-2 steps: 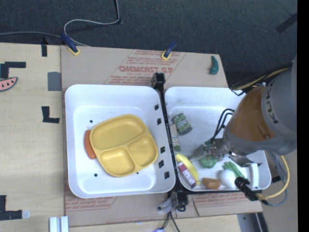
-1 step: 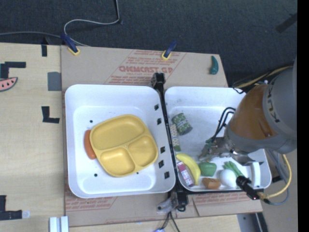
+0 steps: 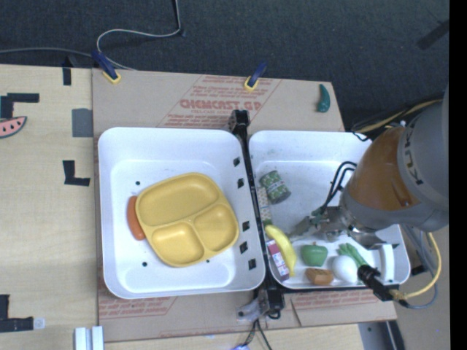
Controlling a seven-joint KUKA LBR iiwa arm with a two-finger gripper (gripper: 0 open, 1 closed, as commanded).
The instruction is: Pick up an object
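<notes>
yellow tray (image 3: 187,218), green pepper (image 3: 314,254), white bins (image 3: 117,217)

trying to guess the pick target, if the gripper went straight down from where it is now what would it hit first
Most likely the green pepper-like toy, which lies just below the gripper in the right bin. The banana sits a little to its left. Depth is hard to judge from this slanted view, so it might reach the bin floor beside the toy instead.

Even, bright overhead light; the white bins (image 3: 109,217) glare slightly, shadows are soft, the whole picture is mildly blurred and grainy.
</notes>
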